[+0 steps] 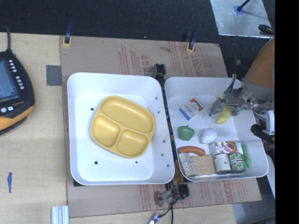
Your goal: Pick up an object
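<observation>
1. Pale wooden bench (32, 162) carries a brown cardboard sheet (117, 55), and a black-and-orange control pendant (11, 90) lies at the bench's left edge.
2. Left bin (77, 167) holds a yellow divided tray (122, 126), sitting near its middle, tilted a little.
3. Right bin (175, 85) is busy: a small blue-and-white packet (190, 108) near its back-left corner, a green pepper (186, 133) by its left wall, a white egg (208, 136) just beside it.
4. Along the front edge lie a red sausage (191, 150), a cracker-like block (201, 165) and two cans (229, 162).
5. Gripper (223, 107) hangs over the yellow banana (223, 115) near the right bin's back-right corner; whether the fingers are released or clenched, the view doesn't tell.
</observation>
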You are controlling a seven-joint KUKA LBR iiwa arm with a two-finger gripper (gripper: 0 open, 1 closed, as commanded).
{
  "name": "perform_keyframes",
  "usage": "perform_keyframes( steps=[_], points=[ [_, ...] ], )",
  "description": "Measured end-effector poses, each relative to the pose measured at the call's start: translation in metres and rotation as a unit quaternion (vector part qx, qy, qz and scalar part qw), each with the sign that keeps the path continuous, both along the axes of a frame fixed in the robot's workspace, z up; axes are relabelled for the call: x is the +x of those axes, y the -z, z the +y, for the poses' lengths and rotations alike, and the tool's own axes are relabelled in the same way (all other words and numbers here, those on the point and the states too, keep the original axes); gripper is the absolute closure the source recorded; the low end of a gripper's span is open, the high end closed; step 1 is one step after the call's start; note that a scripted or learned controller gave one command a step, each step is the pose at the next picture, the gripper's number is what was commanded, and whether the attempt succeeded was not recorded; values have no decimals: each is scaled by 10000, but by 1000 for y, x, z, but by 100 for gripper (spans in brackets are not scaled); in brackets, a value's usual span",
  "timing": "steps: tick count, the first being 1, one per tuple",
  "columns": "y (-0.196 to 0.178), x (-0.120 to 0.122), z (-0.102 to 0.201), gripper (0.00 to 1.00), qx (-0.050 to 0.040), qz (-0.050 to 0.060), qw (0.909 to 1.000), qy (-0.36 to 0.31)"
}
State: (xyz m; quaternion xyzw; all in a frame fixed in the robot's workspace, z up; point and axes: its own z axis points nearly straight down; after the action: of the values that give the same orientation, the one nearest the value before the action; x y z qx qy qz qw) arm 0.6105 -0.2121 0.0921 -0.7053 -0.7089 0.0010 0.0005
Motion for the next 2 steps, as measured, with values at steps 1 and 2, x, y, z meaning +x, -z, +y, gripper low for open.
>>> perform_keyframes(
  steps=[1, 2],
  points=[
    [-10, 0, -1, 100, -2, 4, 10000, -10],
    [0, 19, 39, 100, -1, 14, 10000, -5]
  ],
)
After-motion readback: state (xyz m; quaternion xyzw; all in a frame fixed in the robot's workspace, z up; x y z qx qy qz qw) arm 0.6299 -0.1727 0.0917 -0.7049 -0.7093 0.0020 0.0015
